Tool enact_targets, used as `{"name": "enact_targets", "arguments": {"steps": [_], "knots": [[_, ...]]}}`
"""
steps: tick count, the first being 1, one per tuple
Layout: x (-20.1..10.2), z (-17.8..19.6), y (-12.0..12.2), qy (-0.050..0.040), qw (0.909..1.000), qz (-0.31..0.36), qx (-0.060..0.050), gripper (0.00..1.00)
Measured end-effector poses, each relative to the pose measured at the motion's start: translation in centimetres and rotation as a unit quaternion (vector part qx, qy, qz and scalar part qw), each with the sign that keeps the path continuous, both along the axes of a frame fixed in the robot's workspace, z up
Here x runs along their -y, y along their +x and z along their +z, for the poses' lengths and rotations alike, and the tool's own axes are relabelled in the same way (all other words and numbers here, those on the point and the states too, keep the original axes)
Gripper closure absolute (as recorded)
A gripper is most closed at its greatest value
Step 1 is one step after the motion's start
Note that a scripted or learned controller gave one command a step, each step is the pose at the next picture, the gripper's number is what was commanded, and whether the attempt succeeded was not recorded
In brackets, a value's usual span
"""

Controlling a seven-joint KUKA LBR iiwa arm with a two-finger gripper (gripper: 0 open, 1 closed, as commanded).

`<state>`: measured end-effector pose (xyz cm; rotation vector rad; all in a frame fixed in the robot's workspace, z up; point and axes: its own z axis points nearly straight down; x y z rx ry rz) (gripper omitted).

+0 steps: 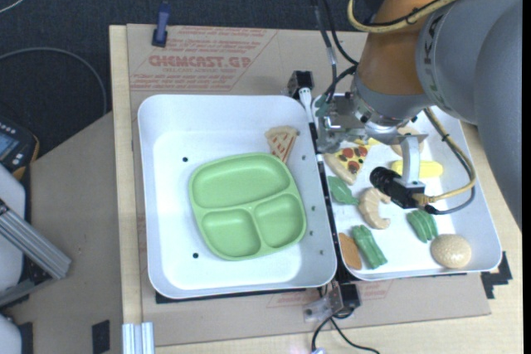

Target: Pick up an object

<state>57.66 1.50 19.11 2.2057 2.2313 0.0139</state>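
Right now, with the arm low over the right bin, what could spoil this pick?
The toy foods lie crowded: the pizza slice, yellow piece and tan piece sit close under the gripper, so it may nudge neighbours or catch two at once. The pizza slice also lies near the bin wall, where a finger could strike the rim. The wrist hides the spot beneath it.

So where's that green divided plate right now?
The green divided plate lies in the left bin, near its middle, with a sandwich wedge just beyond its far right corner.
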Motion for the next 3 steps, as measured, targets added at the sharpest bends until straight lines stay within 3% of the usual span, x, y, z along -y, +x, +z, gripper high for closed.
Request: {"name": "enact_targets", "arguments": {"steps": [3], "knots": [[0.8, 2.4, 0.0, -0.0029, 1.0000, -0.004, -0.002, 1.00]]}}
